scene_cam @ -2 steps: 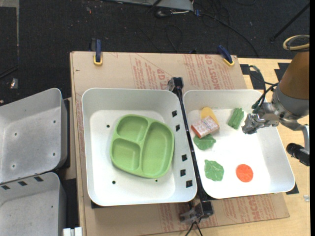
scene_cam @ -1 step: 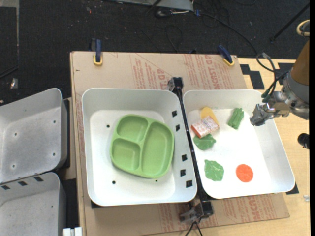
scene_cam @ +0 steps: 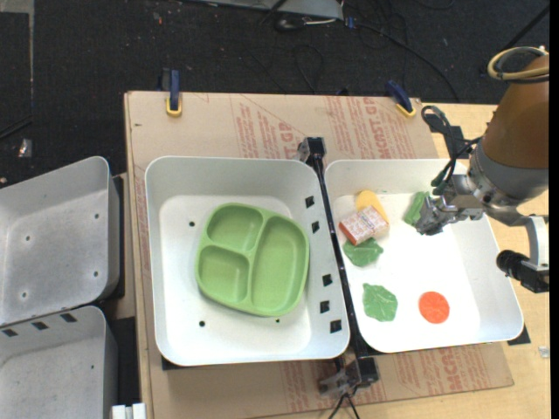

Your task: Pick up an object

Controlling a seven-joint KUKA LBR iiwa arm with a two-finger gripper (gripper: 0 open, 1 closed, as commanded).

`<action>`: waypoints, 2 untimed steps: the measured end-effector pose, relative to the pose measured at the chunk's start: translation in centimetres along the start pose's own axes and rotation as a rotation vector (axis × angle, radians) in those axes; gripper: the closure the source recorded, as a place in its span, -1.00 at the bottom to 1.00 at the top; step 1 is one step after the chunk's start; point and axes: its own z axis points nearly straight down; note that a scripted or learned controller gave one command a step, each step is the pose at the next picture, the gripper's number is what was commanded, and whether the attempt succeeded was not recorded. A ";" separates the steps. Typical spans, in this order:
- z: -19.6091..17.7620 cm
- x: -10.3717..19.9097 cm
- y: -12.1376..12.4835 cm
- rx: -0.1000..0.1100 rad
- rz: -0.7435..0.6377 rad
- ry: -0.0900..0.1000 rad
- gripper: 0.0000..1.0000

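In the right bin (scene_cam: 489, 317) lie a yellow piece (scene_cam: 370, 201), a small red-and-white box (scene_cam: 363, 225), two green leafy pieces (scene_cam: 362, 252) (scene_cam: 380, 301) and an orange-red round piece (scene_cam: 434, 307). My gripper (scene_cam: 430, 220) hangs low over the upper part of this bin. A dark green piece (scene_cam: 415, 209) sits right at its fingertips, on their left side. I cannot tell whether that piece is between the fingers or just beside them.
The left bin (scene_cam: 170, 234) holds a light green divided plate (scene_cam: 253, 258). Black clips run along the divider between the bins (scene_cam: 327, 243). Two spare white bins lie off the bench at the left (scene_cam: 52, 234). Yellow clamps (scene_cam: 174, 103) hold the cardboard at the back.
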 end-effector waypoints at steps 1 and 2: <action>-0.1 6.0 0.1 -0.001 -0.001 0.000 1.00; 0.7 11.8 -1.4 0.001 -0.001 0.000 1.00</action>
